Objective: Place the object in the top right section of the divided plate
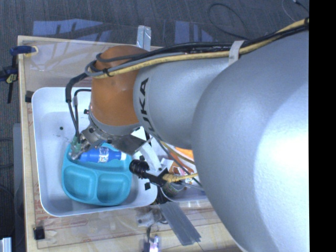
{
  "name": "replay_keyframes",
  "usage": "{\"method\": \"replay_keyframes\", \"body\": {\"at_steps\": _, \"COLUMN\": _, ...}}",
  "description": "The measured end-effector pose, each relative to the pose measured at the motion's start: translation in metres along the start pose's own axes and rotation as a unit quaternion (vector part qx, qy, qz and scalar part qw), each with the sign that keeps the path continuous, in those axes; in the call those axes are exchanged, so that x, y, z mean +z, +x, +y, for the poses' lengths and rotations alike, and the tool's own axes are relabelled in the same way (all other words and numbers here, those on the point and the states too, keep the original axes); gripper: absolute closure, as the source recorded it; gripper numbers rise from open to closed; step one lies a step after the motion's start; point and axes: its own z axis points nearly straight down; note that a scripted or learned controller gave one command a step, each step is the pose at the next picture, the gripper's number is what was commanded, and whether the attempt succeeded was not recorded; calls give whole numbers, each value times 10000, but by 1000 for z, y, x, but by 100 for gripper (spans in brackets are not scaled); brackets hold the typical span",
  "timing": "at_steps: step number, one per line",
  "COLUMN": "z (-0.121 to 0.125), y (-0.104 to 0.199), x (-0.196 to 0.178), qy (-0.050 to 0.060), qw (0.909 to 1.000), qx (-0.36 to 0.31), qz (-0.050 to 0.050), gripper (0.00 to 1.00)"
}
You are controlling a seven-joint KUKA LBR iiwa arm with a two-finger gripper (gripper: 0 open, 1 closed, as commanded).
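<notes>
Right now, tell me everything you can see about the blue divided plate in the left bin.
The blue divided plate looks like turquoise plastic with rounded corners and raised ridges between sections. Two lower sections show bare; its upper part lies under the arm's wrist. It rests flat on the floor of the white bin, toward the near wall. A blue bottle-like object with a white label lies across its upper edge.
</notes>
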Motion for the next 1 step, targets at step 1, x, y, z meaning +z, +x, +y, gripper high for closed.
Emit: {"method": "replay_keyframes", "body": {"at_steps": 1, "z": -14, "y": 2, "x": 61, "qy": 14, "qw": 9999, "qx": -165, "qz": 3, "gripper": 100}}
